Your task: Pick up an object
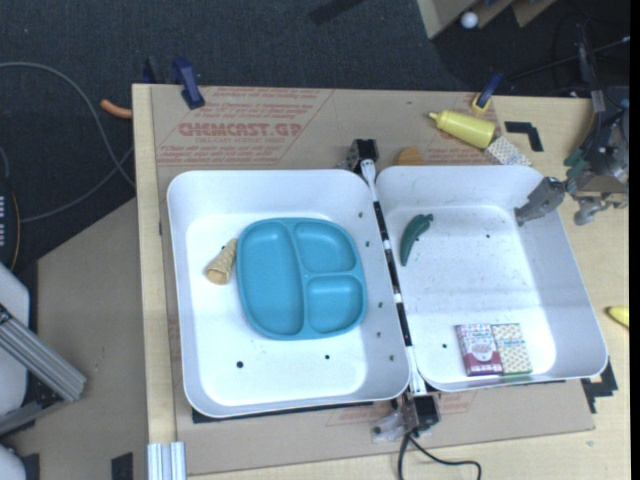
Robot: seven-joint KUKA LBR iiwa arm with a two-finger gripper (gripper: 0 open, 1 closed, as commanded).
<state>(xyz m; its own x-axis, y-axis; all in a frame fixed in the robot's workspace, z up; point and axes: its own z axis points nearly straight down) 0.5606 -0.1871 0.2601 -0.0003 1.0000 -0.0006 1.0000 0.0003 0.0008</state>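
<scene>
The bench (300, 118) carries two white bins: the left bin (200, 348) and, touching it, the right bin (570, 298). Behind the right bin lie a yellow bottle (463, 126) and a small brown lump (408, 155).

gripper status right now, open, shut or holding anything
Gripper: cannot be told; it sits at the right bin's far right rim, with nothing seen in it.

The gripper (548, 196) is dull grey metal, blocky, with dark cabling behind it.
</scene>
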